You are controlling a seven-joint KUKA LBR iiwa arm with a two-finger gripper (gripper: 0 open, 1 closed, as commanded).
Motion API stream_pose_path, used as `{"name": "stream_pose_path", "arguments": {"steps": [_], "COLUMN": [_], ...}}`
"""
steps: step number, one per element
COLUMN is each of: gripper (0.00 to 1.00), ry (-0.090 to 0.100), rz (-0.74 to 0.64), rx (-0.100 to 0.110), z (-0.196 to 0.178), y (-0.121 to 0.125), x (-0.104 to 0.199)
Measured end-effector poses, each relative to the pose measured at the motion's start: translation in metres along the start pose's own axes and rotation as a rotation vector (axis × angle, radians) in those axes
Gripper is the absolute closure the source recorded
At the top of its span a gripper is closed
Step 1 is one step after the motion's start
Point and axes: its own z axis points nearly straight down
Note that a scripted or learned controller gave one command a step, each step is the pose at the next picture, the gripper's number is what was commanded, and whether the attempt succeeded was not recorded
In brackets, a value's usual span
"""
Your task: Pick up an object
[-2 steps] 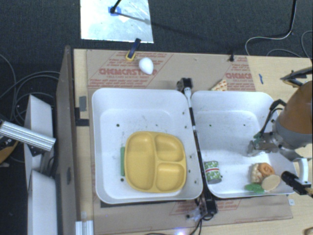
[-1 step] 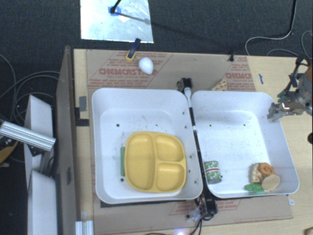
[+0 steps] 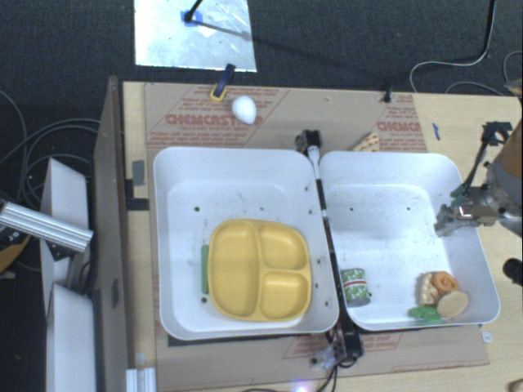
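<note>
Approach phase: your gripper hovers at the right bin's right rim, grip state unclear. Nearest target, the toy food, sits front-right; next you need to descend over it.

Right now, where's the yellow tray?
The yellow tray lies in the left bin, toward its front, with a green strip along its left edge.

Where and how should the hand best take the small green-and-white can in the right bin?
Probably across the green-and-white can's sides from above. It lies close against the right bin's left wall, so the fingers should straddle it along that wall, not across.
</note>
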Motion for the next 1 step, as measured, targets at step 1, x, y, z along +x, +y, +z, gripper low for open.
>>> {"name": "stream_pose_path", "arguments": {"steps": [1], "gripper": [1.00], "ry": [-0.001], "rz": [-0.004], "rx": [-0.004], "z": [-0.0322], "y": [-0.0257], "x": [0.0282]}}
